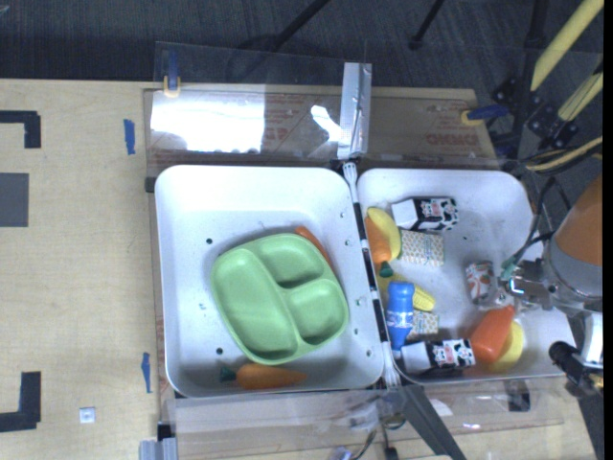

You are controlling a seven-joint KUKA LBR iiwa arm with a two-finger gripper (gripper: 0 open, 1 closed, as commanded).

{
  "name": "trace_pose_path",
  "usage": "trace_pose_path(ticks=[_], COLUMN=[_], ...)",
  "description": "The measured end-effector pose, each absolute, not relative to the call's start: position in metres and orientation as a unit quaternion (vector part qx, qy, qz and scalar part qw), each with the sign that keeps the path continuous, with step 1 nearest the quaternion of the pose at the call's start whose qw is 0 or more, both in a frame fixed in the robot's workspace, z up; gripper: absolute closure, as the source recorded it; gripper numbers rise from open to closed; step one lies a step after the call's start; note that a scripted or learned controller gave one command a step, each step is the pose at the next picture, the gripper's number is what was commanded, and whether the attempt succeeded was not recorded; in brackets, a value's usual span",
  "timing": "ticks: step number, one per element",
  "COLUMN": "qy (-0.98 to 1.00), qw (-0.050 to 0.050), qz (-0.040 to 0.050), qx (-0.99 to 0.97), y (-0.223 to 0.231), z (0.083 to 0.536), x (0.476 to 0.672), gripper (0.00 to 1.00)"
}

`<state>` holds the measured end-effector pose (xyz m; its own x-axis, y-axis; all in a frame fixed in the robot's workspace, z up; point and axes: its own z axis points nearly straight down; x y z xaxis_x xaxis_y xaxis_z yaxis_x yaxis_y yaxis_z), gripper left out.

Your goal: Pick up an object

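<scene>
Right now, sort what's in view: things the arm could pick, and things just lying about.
Pickable:
- green divided plate
- carrot
- blue bottle
- two cow-print cartons
- orange and yellow toy
- patterned packet

Just there:
- two white bins
- clear panel
- blue tape

Arm [586,247] cut off by right edge; gripper [506,290] too small and cluttered to read finger state. Green divided plate [279,295] hides most of orange item behind it [312,241]. Carrot [268,376] partly under plate rim. Crumpled wrapper [478,281] print illegible.
</scene>
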<state>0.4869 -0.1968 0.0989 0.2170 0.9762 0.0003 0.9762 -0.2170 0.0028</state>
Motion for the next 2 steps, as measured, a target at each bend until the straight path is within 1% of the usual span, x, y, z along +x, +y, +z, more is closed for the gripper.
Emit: trace_pose_path(ticks=[1,2], qy=[0.607,0.680], qw=[-0.001,-0.003], qz=[-0.0020,-0.0023], qx=[0.795,0.733], y=[-0.194,-0.151], z=[0.227,0.217], x=[0.524,0.540], gripper=[1.00,1.00])
